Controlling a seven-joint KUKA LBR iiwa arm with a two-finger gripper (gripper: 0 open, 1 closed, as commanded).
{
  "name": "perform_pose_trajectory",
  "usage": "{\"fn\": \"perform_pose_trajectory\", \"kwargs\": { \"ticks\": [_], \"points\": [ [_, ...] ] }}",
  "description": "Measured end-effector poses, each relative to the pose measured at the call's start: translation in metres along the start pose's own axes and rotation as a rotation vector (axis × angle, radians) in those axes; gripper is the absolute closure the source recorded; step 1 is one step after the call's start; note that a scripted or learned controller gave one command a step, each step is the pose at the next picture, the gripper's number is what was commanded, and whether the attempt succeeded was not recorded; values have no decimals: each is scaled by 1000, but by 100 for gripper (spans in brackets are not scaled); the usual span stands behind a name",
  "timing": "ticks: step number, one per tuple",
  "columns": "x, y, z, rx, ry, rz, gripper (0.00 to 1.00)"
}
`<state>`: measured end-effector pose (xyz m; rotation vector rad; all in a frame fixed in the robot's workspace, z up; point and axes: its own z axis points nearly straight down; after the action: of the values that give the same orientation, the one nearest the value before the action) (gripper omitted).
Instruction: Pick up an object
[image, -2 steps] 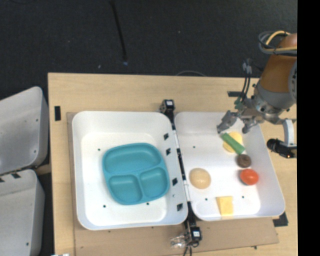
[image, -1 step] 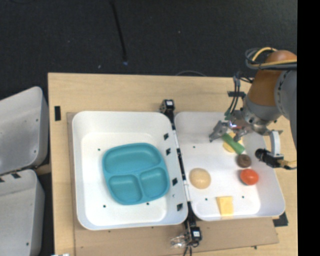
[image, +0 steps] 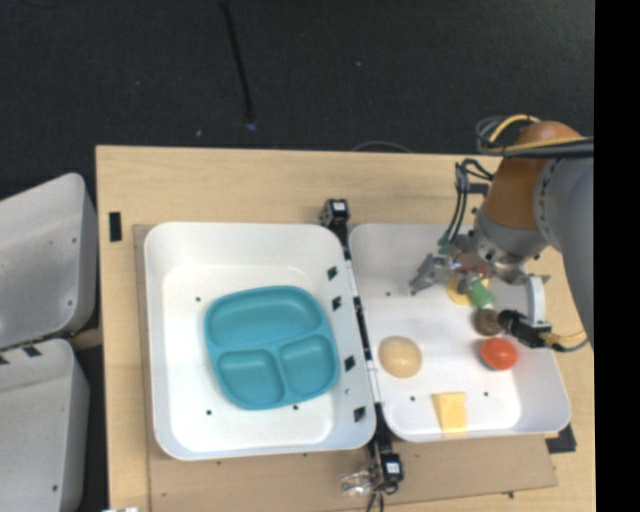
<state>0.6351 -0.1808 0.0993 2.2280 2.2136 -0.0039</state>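
The gripper (image: 445, 272) hangs over the right bin (image: 400, 250) – jaws spread wide, holding nothing – with the green piece (image: 481, 294) just to its right, touching a yellow piece (image: 459, 295).

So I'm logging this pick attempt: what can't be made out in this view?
- Gripper: fingers blurred and small under the wrist; open or shut unclear.
- Green and yellow object: partly covered by the gripper; identity and any grasp unclear.
- Small brown object: too small to name.
- Arm: cut off by the right edge.
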Motion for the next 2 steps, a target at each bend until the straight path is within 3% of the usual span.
{"fn": "perform_pose_trajectory", "kwargs": {
  "ticks": [1, 2],
  "points": [
    [-1, 2, -14, -7, -1, 2, 100],
    [1, 5, -58, -7, 1, -5, 100]
  ]
}}
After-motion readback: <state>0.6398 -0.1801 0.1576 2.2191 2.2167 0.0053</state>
